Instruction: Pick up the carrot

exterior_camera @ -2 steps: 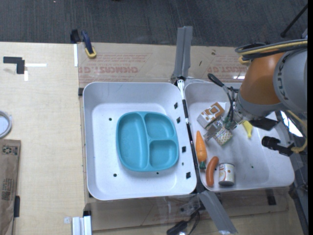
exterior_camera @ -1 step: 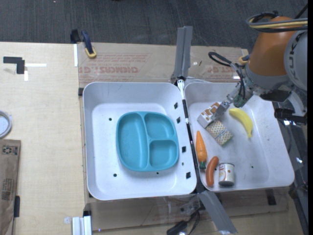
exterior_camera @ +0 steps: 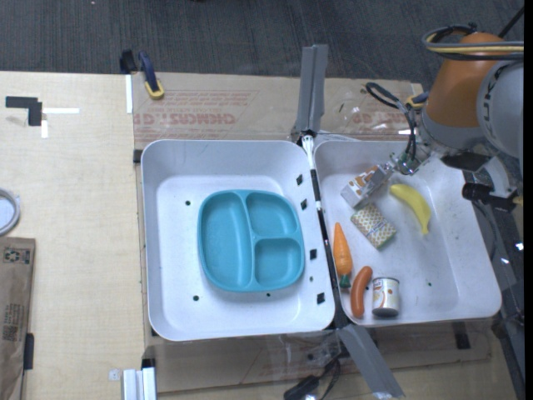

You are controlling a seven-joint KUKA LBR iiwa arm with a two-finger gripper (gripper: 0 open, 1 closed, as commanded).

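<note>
**Carrot waited by the bin wall**

The carrot [exterior_camera: 342, 249] lay against the right bin's [exterior_camera: 466, 307] left wall, beside a sausage [exterior_camera: 360, 291]. The gripper [exterior_camera: 372, 183] hung well apart from it, near the banana [exterior_camera: 414, 205]; its grip state couldn't be told.

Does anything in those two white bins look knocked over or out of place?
Nothing looks spilled or broken. The small can lies on its side in the right bin, beside the hot dog. The carrot rests along that bin's left wall.
</note>
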